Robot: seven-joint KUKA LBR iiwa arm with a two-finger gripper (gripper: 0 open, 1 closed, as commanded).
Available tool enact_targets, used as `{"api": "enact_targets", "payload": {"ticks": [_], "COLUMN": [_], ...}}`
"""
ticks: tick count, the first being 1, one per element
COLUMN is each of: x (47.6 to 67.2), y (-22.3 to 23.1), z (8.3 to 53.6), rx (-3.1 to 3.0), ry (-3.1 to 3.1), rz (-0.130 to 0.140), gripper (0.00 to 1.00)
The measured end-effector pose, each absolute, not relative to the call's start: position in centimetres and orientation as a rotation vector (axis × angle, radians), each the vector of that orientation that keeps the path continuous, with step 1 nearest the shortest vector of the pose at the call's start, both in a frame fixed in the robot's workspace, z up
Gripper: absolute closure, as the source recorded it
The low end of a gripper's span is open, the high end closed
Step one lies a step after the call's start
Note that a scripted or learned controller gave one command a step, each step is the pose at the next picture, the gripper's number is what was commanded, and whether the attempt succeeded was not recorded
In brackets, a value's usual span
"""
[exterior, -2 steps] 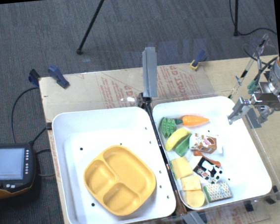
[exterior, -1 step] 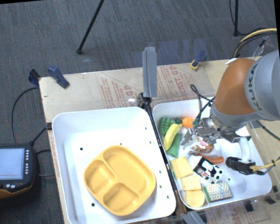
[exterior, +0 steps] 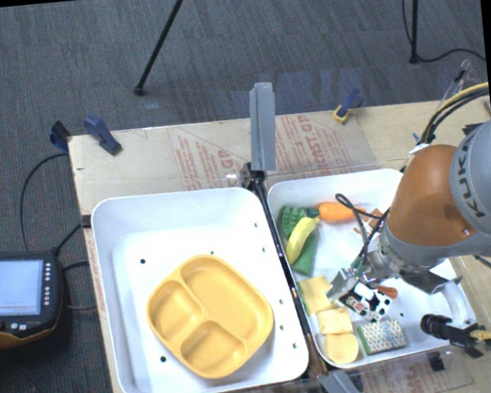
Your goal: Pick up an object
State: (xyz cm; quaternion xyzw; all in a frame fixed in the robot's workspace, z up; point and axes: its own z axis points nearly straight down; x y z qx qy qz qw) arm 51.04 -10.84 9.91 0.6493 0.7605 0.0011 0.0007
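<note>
Claw [exterior: 357, 291] (low in the right bin [exterior: 383, 177]) hovers beside yellow blocks [exterior: 327, 309]; its opening seems indiscernible.

Two white bins [exterior: 117, 222] sit side by side. One yellow tray [exterior: 208, 315], one carrot [exterior: 335, 212], one banana [exterior: 299, 237], three pale yellow blocks [exterior: 335, 321], one speckled sponge [exterior: 381, 336].

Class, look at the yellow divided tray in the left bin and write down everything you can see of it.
The yellow tray looks like smooth, matte plastic, with rounded corners and a raised rim. Ridges divide it into three compartments: one large, two smaller. It lies flat and right side up on the floor of the left bin, turned at an angle to the bin's sides, toward the near right corner. Nothing sits in it, and only the bin floor touches it.
</note>
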Motion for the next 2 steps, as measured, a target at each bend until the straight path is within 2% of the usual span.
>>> {"api": "enact_targets", "payload": {"ticks": [1, 2], "x": [51.1, 61.7], "y": [-10.9, -6.5], "z": [10.8, 19.0], "rx": [2.046, 1.951], "ry": [2.382, 2.456], "rz": [0.006, 0.007], "gripper": [1.0, 1.0]}}
